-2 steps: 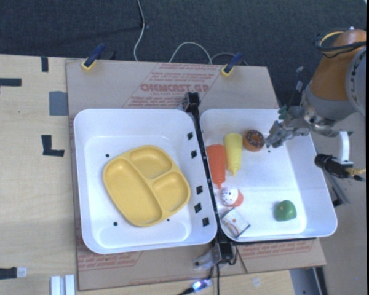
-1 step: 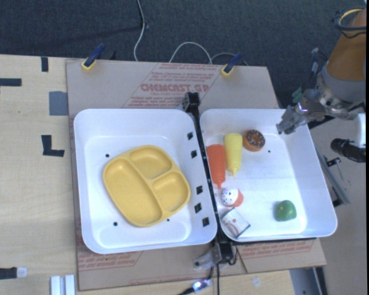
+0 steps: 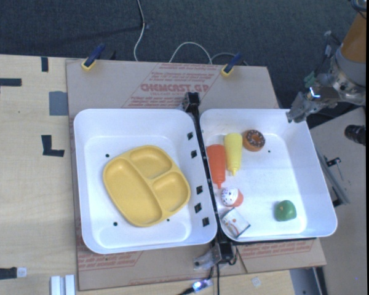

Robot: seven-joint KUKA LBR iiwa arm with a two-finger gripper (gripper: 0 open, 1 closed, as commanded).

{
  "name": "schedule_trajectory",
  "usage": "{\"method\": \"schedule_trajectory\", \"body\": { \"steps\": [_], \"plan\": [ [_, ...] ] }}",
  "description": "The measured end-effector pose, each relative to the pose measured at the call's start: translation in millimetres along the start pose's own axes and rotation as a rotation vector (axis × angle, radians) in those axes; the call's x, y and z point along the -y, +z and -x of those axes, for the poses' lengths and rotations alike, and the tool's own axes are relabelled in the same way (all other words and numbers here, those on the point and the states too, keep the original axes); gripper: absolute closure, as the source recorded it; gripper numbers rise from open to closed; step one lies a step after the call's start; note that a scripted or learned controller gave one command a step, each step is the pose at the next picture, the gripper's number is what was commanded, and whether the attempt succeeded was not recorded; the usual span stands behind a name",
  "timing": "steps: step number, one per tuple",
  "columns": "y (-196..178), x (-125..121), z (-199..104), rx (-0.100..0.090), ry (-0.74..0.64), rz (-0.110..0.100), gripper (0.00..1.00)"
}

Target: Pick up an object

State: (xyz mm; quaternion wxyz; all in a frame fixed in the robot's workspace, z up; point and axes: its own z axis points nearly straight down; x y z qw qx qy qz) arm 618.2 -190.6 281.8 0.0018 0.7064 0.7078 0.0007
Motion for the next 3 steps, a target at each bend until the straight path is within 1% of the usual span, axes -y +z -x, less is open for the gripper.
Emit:
{"method": "schedule_trajectory", "body": {
  "steps": [1, 2, 3],
  "plan": [
    [19, -7, -49, -0.003, -0.003, -0.007, 1.00],
    [37, -8, -99, -0.003, -0.003, -0.007, 1.00],
    [36, -5, -155, -0.003, -0.005, -0.007, 1.00]
  ]
}}
